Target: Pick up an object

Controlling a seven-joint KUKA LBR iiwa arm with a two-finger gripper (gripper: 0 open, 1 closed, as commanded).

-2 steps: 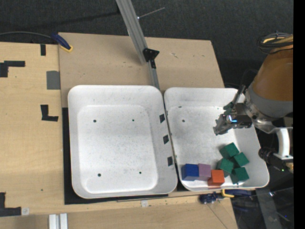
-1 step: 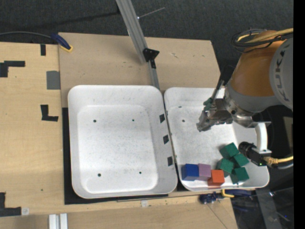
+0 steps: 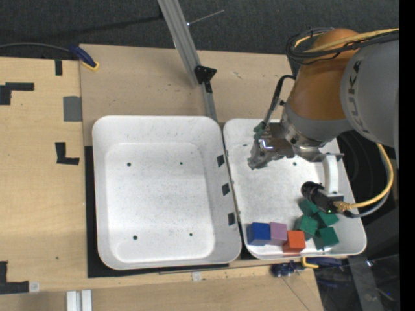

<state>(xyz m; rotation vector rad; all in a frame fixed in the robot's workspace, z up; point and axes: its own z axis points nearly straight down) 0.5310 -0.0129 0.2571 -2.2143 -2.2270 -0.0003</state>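
The pincer (image 3: 259, 155) hangs over the upper part of the right bin (image 3: 272, 193), right of the frame's centre, its dark metal fingertips pointing down toward the bin's speckled white floor. Whether it is spread or pressed together cannot be told from this slanted view; nothing shows between its tips. Behind it the wrist widens into a grey casing with a smooth orange band (image 3: 321, 76), and black cables loop across it at the upper right.

The objects lie in the lower right of the frame, at the near end of the right bin, well apart from the pincer. Along the rim sit 3 small blocks in a row: a blue cube (image 3: 259, 232), a pale lilac block (image 3: 278, 232) and an orange block (image 3: 296, 240). Just beside them to the right is a cluster of angular dark green pieces (image 3: 319, 220).

The left bin (image 3: 159, 190) is shallow, with rounded corners and a scuffed matte white surface.
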